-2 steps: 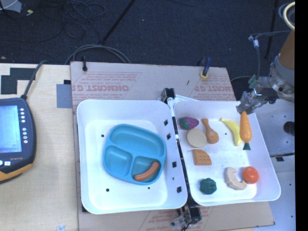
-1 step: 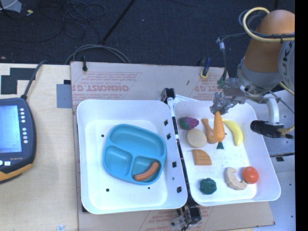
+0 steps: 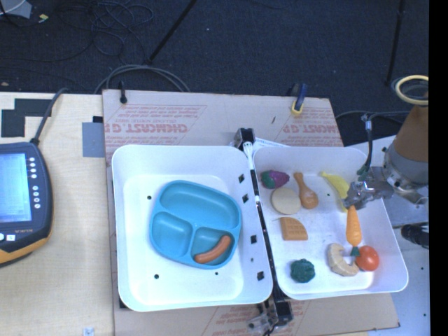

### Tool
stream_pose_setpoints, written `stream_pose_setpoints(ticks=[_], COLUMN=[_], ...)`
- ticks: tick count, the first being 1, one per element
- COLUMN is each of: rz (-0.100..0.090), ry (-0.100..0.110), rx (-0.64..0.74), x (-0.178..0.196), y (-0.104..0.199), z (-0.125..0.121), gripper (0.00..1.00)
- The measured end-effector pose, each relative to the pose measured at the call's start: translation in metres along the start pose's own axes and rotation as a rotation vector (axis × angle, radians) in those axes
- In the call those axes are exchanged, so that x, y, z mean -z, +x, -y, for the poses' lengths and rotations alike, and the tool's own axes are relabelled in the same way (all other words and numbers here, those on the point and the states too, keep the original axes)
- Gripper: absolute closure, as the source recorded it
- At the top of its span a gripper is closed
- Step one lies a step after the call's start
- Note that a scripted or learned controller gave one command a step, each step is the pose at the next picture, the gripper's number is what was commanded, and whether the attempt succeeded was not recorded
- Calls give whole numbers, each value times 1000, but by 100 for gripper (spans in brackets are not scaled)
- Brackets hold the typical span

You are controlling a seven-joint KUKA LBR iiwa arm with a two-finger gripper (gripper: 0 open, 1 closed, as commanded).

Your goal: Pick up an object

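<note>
White plastic, two shallow bins being carried side by side on the counter [image 3: 77, 208].

Left bin [image 3: 133, 180]: a blue sectioned plate [image 3: 183, 212] is being held, with a sausage [image 3: 213, 249] lying in its lower right compartment.

Right bin [image 3: 392, 257]: toy foods are being kept loose. Listed: purple eggplant [image 3: 275, 179], drumstick [image 3: 305, 191], pale round disc [image 3: 285, 201], yellow banana [image 3: 337, 184], orange wedge [image 3: 294, 229], carrot [image 3: 353, 226], dark green broccoli [image 3: 303, 271], tan curved piece [image 3: 341, 260], red tomato [image 3: 367, 258]. The tomato and tan piece are touching; the carrot's lower tip is just above them.

Arm: being extended in from the right, over the right bin's far edge. The pincer [image 3: 358, 193] is being held low just above the carrot's upper end and just beside the banana. How far it is parted cannot be told from this slant, and nothing is being seen between its tips.

Step in hand, as judged: the approach is being made; no object is being lifted yet. The carrot is being taken as the likeliest target, the banana as second.

Next move, as judged: the pincer is to be centred across the carrot's narrow width, lowered, closed, then raised clear of the bin wall without the banana being nudged.
</note>
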State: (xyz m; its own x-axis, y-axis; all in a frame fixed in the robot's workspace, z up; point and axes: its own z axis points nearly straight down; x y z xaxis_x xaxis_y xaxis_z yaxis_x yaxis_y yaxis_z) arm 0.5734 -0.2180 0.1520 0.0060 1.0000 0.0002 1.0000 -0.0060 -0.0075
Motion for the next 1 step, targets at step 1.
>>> stream_pose_setpoints(ticks=[1], rz=[1], ry=[-11], rx=[10], x=[64], y=[44], z=[-35], gripper=[100])
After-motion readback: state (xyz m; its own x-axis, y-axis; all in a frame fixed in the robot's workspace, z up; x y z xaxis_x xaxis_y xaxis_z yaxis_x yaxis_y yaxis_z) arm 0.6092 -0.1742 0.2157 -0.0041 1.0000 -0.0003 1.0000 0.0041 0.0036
